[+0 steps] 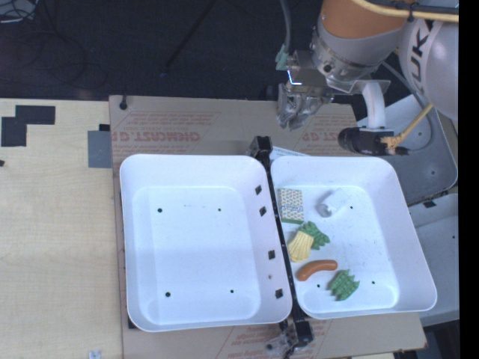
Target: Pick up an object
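Observation:
My gripper [296, 117] hangs high above the back edge of the bench, behind the divide between the two bins, with nothing seen between its fingers. In the right bin [404, 215] lie several small things: a checkered pale block [290, 198], a grey-white lump [327, 204], a yellow corn piece [299, 245] with a green leafy piece [316, 235] beside it, an orange sausage [316, 268] and another green leafy piece [343, 284]. All lie well in front of and below the gripper.
The left bin [135, 223] stands beside the right one, joined by a black clip strip [271, 230]. Brown cardboard [194, 126] lies under both bins. A pale wooden bench top [52, 238] extends to the left.

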Controlling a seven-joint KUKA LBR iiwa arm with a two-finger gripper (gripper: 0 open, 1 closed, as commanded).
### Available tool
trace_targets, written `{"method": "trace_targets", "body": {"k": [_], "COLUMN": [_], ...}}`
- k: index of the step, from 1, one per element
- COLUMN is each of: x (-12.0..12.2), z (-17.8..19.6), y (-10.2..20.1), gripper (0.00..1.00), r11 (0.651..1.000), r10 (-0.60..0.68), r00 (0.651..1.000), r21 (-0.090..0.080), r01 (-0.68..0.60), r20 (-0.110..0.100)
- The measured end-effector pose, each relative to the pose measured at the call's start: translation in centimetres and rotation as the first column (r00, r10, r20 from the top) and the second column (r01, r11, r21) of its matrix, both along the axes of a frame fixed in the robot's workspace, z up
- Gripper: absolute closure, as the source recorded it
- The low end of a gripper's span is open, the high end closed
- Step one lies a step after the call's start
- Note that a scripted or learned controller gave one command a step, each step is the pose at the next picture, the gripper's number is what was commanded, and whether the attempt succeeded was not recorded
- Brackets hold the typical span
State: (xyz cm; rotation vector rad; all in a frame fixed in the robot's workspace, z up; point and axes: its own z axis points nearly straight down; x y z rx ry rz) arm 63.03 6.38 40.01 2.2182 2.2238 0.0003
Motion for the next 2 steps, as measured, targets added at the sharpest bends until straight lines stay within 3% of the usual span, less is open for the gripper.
{"method": "trace_targets", "body": {"k": [1,2], "x": [1.4,1.4], "z": [4.2,14.4], "y": [1.5,1.8], "gripper": [1.0,1.0], "r11": [1.0,1.0], "r10": [0.0,0.0], "r00": [1.0,1.0], "r21": [0.0,0.001], "r01": [0.0,0.0], "r20": [0.001,0.007]}}
